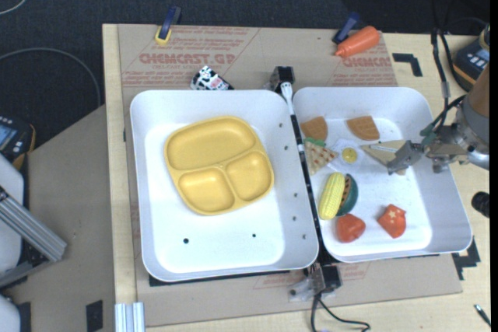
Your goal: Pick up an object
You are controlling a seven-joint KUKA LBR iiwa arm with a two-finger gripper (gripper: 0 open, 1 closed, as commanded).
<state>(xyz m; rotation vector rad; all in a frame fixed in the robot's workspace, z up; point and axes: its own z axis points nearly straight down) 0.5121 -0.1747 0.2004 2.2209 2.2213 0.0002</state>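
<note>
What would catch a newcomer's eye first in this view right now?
Probably the yellow divided plate, lying alone in the left bin and much larger than anything else. Next, the cluster of toy foods in the right bin: a corn cob at its left side, with two red pieces nearer the front edge. The gripper reaches in from the right above that bin.

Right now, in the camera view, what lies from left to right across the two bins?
Left bin → yellow divided plate → corn cob → red tomato-like piece → red pepper-like piece → pincer, over the right bin.
</note>
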